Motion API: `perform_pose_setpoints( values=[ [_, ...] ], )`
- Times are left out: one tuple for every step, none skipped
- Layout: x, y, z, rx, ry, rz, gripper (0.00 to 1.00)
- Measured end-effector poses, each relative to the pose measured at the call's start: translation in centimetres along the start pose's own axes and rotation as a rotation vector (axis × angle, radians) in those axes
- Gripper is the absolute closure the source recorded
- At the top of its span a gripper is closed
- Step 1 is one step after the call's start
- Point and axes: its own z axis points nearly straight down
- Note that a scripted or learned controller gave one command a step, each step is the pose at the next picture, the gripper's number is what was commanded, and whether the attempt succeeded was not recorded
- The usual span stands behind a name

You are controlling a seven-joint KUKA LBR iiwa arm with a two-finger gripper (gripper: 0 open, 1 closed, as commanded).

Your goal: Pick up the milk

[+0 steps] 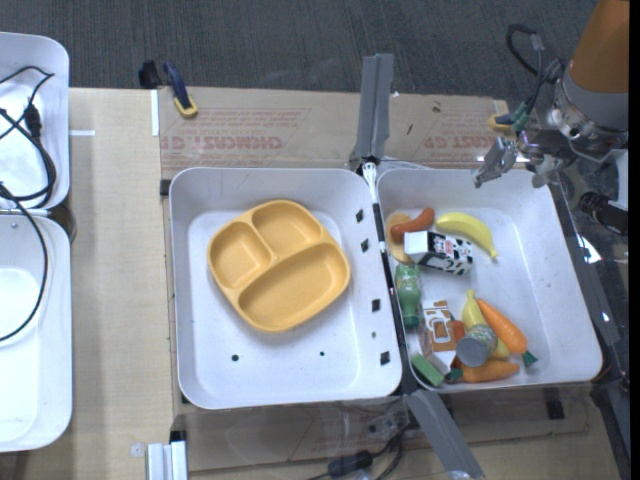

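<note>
The milk is lying on its side in the right-hand bin, a small white carton with black cow patches. It is sitting in the upper left part of that bin, close to the divider. A banana is curving along just above and to the right of it, close enough to be touching or nearly so, and a red sausage is lying just beside its upper left corner. Below it a green bottle is standing in against the divider, and further down a carrot, an orange-and-white carton and other toy food are crowding the lower end. The left-hand bin is carrying a yellow divided plate.

The gripper is hanging over the far rim of the right-hand bin, well apart from the milk and above it. Its jaws are looking spread apart, with nothing between them.

To my eye the job is at the approach step: nothing is being grasped yet. The next move is calling for a travel toward the divider side and down onto the carton, with the jaws turned to straddle its narrow width. The banana and sausage are leaving little room, so a finger could easily be landing on one of them instead.
</note>
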Motion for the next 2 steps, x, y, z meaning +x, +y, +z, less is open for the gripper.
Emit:
perform_pose_setpoints(
  values=[
    [-1.4,0.3,10.4,0.001,0.000,0.049,0.00],
    [1.3,-2.4,0.3,-0.001,0.000,0.013,0.00]
  ],
)
